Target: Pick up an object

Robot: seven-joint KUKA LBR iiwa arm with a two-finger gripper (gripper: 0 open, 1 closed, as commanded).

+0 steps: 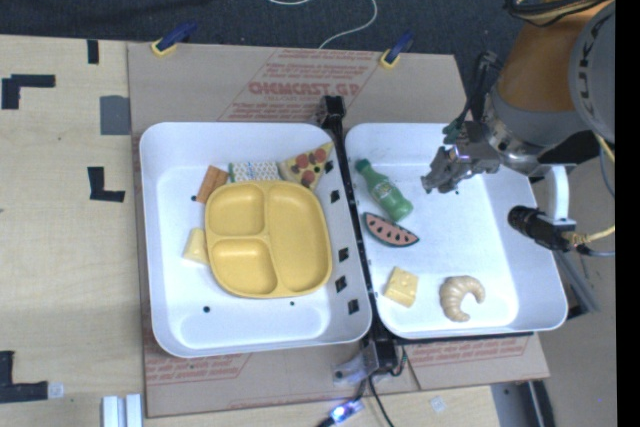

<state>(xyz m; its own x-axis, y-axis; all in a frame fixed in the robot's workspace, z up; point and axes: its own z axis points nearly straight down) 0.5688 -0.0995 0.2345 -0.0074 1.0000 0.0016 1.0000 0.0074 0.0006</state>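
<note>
Nearby, below the pincer (pixel 441 177) — grip state unclear — green bottle (pixel 384 190), watermelon slice (pixel 390 230), croissant (pixel 461 296).

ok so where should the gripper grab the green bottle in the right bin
Take the green bottle across the wide part of its body, coming straight down from above. It lies flat on the bin floor, slanting from its cap at upper left to its base at lower right, so the fingers should close across that long axis. The watermelon slice lies close below its base, so stay mid-body.
</note>
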